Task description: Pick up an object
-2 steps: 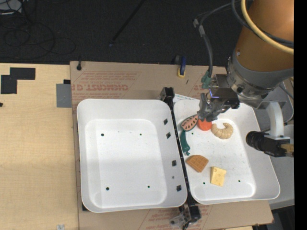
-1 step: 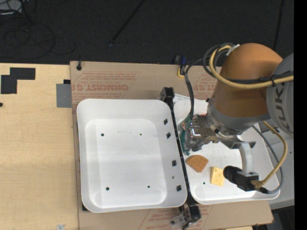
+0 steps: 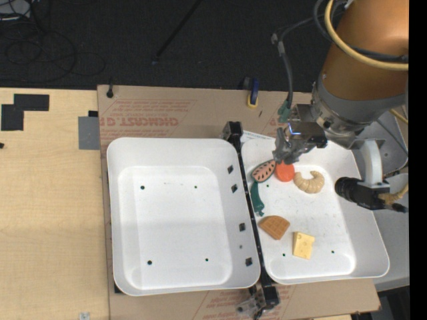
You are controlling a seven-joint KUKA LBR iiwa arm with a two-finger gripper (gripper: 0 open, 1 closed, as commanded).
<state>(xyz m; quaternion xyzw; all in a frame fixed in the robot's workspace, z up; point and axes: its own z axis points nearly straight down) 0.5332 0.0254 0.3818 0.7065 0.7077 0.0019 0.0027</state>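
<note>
The right bin (image 3: 363, 262) holds several small items: an orange-red round piece (image 3: 285, 173), a tan croissant (image 3: 309, 181), a brown and red oval piece with dark spots (image 3: 263, 171), a green tool-shaped piece (image 3: 257, 199), a brown toast-like wedge (image 3: 274, 227) and a yellow cheese block (image 3: 303, 245). My gripper (image 3: 288, 153) hangs low over the bin's far left part, its dark fingers pointing down just above the orange-red piece. I cannot make out the gap between them. Nothing shows as held.
The left bin (image 3: 127, 179) lies beside the right one, with black clips (image 3: 233, 133) along the shared edge. A black cylinder (image 3: 357, 192) juts in at the right bin's right rim. Brown cardboard (image 3: 173, 112) lies under both bins.
</note>
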